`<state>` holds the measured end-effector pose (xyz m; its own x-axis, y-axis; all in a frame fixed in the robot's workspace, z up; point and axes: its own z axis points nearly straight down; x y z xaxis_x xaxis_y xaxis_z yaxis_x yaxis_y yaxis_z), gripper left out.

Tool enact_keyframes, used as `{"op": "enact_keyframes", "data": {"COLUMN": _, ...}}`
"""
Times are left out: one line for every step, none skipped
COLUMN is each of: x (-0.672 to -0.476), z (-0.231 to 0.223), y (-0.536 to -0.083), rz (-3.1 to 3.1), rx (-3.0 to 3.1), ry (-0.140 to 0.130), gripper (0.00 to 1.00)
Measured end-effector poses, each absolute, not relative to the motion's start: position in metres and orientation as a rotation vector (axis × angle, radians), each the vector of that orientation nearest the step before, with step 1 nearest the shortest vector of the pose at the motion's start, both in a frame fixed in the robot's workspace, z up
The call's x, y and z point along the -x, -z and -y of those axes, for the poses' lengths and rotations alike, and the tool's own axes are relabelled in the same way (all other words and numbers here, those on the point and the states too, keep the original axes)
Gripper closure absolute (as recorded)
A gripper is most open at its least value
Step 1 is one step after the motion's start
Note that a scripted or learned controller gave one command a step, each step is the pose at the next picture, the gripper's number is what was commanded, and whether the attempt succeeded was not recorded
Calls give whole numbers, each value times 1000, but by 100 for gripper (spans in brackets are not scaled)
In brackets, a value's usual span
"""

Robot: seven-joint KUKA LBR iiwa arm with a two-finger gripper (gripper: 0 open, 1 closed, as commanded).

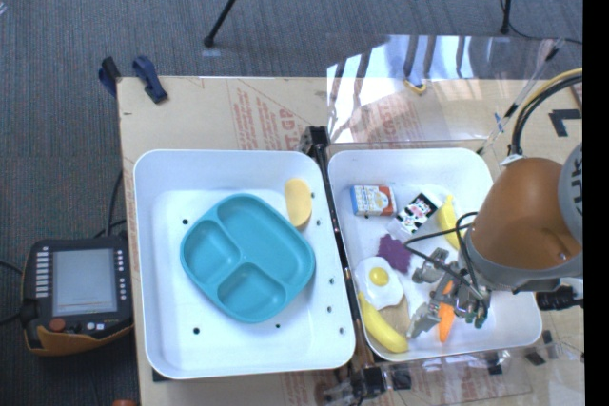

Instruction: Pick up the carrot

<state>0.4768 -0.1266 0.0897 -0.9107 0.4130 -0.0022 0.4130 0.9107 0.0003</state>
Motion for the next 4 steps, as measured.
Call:
{"op": "enact_keyframes", "data": {"x": -477, "z": 125, "y": -100, "rz": -3072, "rx": -657, "ry": -5, "gripper": 100}}
{"op": "enact_keyframes", "data": {"x": -535, "z": 52, "y": -222, "rz": -2947, "rx": -1077, "ry": -4, "gripper": 100}}
{"op": "enact_keyframes", "data": {"x": -534, "z": 53, "y": -220, "rz": -2951, "rx": -1079, "ry": -1, "gripper": 0}}
{"op": "enact_keyframes", "data": {"x": -481, "z": 94, "y": -97, "rz": -2967, "rx": -1024, "ry": -2, "gripper": 0}}
